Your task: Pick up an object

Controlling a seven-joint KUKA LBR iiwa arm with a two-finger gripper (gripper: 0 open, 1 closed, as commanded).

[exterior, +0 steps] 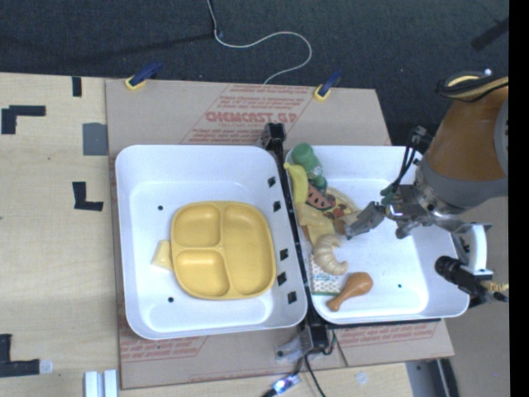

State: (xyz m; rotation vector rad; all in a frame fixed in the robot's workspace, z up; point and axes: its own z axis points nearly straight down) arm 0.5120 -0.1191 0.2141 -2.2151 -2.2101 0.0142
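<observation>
The right bin (405, 267) holds several toy foods along its left side: a green vegetable (304, 157), a yellow piece with printed patches (318, 203), a pale croissant (331, 253) and a brown drumstick (351, 288). A small printed card (324, 282) lies under the croissant. My gripper (376, 230) hangs over the middle of the right bin, just right of the croissant and the yellow piece. Its dark fingers (359, 222) are spread open with nothing between them.
The left bin (136, 168) holds a yellow divided plate (223, 249) with a pale yellow wedge (160, 255) at its left edge. The arm's orange band (467, 139) looms over the right bin's right side. Bare bin floor lies right of the drumstick.
</observation>
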